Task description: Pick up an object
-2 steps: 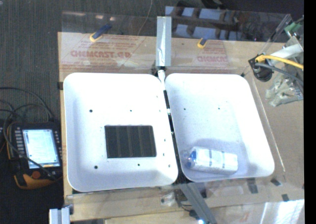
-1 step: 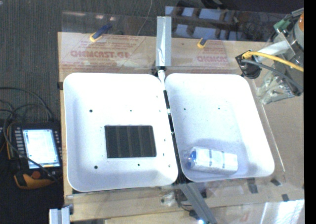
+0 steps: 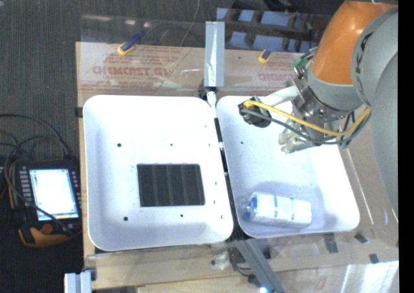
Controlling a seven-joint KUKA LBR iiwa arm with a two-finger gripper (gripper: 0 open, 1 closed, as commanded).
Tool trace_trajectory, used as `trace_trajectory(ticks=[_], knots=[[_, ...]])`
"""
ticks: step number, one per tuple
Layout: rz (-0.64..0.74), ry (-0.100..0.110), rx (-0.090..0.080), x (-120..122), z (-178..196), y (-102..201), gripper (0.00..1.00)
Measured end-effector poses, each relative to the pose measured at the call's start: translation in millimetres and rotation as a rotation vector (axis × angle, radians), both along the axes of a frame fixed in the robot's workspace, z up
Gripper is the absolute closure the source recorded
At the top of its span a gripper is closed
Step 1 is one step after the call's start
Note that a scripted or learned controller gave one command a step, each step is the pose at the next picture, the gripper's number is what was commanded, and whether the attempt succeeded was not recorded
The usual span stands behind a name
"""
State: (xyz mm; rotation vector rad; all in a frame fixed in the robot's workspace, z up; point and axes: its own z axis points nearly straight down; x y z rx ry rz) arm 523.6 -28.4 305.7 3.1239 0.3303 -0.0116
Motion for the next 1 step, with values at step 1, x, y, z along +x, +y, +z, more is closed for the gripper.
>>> trace_trajectory(ticks=[1], knots=[[0.000, 0.000, 0.000, 0.0, 0.0, 0.0, 0.00]])
